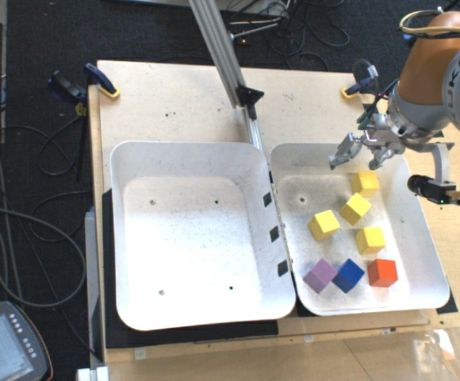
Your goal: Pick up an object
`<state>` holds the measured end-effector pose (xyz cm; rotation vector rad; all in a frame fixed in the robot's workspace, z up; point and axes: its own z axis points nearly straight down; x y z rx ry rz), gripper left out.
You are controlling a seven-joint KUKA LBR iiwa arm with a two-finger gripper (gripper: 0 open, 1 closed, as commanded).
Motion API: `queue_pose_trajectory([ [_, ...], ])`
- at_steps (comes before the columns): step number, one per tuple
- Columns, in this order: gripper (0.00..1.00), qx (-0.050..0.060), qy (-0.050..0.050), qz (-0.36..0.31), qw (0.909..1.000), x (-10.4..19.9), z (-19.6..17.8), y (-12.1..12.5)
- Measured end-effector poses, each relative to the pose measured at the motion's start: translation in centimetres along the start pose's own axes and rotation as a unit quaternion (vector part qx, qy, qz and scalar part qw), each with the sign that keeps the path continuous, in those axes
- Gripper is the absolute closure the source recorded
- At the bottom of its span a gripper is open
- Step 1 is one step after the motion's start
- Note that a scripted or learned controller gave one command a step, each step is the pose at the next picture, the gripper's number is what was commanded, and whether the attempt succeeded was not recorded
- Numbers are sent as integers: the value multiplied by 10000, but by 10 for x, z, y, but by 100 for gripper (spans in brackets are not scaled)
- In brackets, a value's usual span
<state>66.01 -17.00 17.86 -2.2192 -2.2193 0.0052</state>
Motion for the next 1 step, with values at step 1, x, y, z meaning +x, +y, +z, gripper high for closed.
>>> queue_pose_trajectory([
  [1,0,-29,-3,-21,10000,2,57,9],
])
